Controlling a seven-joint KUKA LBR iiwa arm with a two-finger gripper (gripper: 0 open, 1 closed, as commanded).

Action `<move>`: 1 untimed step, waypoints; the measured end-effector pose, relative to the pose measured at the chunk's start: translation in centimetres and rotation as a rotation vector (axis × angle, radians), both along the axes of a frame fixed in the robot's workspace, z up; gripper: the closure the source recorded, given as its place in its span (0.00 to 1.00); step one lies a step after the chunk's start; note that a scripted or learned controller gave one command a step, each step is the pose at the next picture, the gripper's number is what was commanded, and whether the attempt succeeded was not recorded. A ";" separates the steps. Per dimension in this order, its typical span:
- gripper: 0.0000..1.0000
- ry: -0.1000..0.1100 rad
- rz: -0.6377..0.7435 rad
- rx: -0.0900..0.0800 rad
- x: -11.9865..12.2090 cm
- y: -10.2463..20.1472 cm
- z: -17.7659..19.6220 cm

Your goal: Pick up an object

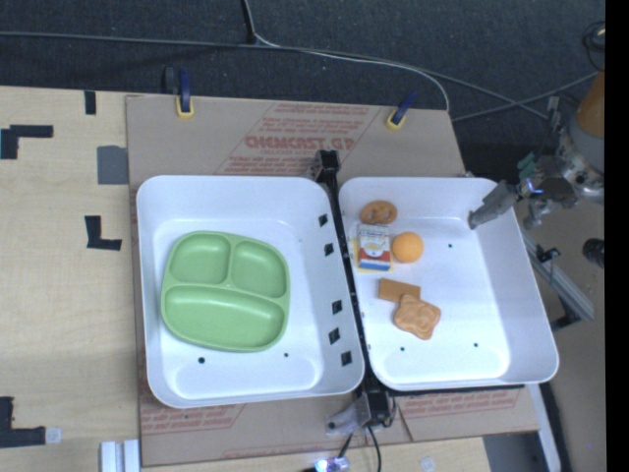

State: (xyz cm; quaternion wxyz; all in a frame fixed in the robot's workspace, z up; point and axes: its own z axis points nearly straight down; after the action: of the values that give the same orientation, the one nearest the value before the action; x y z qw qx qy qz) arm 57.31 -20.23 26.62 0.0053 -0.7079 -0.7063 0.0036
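- Cardboard sheet under bins: red print at 12 o'clock of left bin, reads approx. "CHEMCAST GP"; smaller lines below illegible.
- More red print on cardboard's front edge, approx. 6 o'clock: too small to read.
- Small carton in right bin, approx. 9 o'clock: red/blue label, wording blurred, not legible.

The right shallow white plastic bin carries five small items clustered against its left wall: a round brown cookie, a small white carton, an orange ball, a flat tan cracker and a piece of toast. These lie close together or touching, leaving narrow gaps. The bin's right half and lower floor are open. In the left white bin, a green divided plate occupies the centre-left; its right strip is open.
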 end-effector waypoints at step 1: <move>0.00 -0.011 0.004 -0.003 0.2 0.1 0.7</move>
State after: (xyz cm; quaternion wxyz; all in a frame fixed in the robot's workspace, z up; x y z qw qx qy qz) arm 57.54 -20.18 27.30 0.0003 -0.7067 -0.7075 0.0005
